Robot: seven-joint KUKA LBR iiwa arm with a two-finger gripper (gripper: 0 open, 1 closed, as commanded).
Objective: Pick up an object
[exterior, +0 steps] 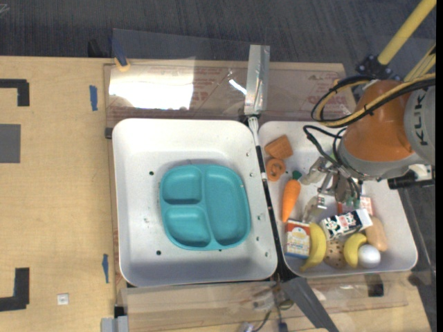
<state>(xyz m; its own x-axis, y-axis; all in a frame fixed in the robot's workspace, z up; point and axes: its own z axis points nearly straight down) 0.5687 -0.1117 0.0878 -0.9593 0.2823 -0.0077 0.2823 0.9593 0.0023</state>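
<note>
Toy food [325, 237] in right bin [408, 254]

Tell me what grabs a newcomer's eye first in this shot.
The teal divided plate stands out, lying alone in the left white bin. Next comes the arm's orange band at right, with the tool hanging over the right bin. Below it lies a colourful heap: a carrot, a banana and small cartons.

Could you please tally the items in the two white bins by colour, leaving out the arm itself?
Teal: 1, the divided tray
Orange: 3, the carrot, a wedge-shaped block and a small round piece
Yellow: 2, the banana and a rounded fruit
Black and white: 1, the patterned carton
Total: 7; others under the pincer are too jumbled to sort.
</note>
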